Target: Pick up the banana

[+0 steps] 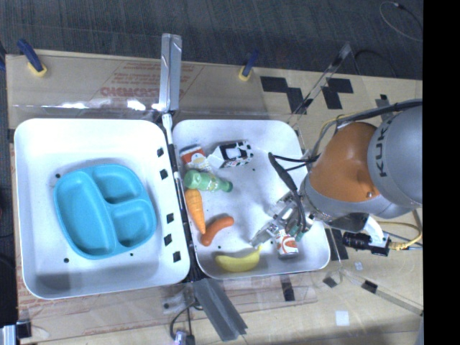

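The yellow banana (238,261) lies flat along the front wall of the right bin (273,131). My gripper (268,226) hangs just above and to the right of it, over the bin floor. Its fingers (259,235) point down-left toward the banana and stand open, with nothing between them. A short gap separates the lower fingertip from the banana's right end.
A small red-and-white can (287,245) sits right beside the gripper. An orange-red sausage (217,226), a carrot (195,205), a green bottle (208,182) and a black-and-white toy (236,153) fill the right bin's left half. The left bin (43,142) holds a blue sectioned tray (106,208).
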`<state>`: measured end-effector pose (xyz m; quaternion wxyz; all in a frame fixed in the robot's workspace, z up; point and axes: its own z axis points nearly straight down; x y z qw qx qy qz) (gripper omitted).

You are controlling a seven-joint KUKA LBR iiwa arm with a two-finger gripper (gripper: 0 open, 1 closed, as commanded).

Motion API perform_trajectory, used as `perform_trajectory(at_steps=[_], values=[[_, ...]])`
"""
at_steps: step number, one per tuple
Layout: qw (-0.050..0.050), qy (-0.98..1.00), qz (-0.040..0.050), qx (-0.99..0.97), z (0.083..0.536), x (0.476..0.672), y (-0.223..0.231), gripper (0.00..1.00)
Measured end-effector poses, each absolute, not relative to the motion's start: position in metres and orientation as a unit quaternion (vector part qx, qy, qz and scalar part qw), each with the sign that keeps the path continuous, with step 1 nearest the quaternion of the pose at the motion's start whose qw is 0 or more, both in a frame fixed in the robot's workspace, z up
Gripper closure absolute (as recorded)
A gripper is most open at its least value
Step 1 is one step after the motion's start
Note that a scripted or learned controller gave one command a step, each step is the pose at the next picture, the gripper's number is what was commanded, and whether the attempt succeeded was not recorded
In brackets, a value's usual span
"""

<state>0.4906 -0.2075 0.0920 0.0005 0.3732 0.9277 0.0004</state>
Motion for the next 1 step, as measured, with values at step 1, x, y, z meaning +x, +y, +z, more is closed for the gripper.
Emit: perform_trajectory(at_steps=[1], values=[[-0.003,0.933,0.0000,0.359,0.0897,0.4763,-0.1197,0.00]])
